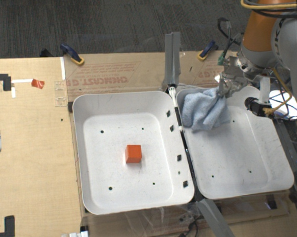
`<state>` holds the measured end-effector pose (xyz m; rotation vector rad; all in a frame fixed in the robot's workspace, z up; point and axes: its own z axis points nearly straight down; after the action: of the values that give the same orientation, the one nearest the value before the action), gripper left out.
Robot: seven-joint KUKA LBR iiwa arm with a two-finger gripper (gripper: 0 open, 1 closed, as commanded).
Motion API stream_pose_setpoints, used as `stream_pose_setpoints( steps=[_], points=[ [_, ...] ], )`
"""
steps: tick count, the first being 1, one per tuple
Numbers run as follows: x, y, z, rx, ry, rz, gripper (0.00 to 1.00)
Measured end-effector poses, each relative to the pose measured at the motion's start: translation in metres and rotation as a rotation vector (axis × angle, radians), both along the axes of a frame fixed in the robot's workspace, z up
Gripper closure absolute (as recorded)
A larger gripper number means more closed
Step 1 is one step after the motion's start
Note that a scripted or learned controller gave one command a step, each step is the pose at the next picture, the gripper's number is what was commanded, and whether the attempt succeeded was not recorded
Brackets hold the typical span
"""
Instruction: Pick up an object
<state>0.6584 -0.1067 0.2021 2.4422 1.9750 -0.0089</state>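
A light blue cloth (202, 110) lies bunched in the far left corner of the right bin (241, 155). Its right corner is drawn up to a peak at my gripper (225, 89), which is shut on that corner just above the bin's far edge. The rest of the cloth hangs down and still rests on the bin floor. An orange-red cube (133, 154) sits alone near the middle of the left bin (96, 159), far from the gripper.
The divider between the two bins (181, 138) runs just left of the cloth. A grey upright post (172, 59) stands behind the bins. Two blue-and-yellow clamps (72, 53) (207, 49) hold the cardboard at the back. Cables (268, 105) hang by the arm at the right.
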Motion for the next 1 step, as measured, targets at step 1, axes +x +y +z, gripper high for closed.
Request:
stream_pose_setpoints(
  steps=[1],
  points=[
    [-0.0048, 0.0651, 0.0113, 0.003, -0.001, -0.083, 1.0]
  ],
)
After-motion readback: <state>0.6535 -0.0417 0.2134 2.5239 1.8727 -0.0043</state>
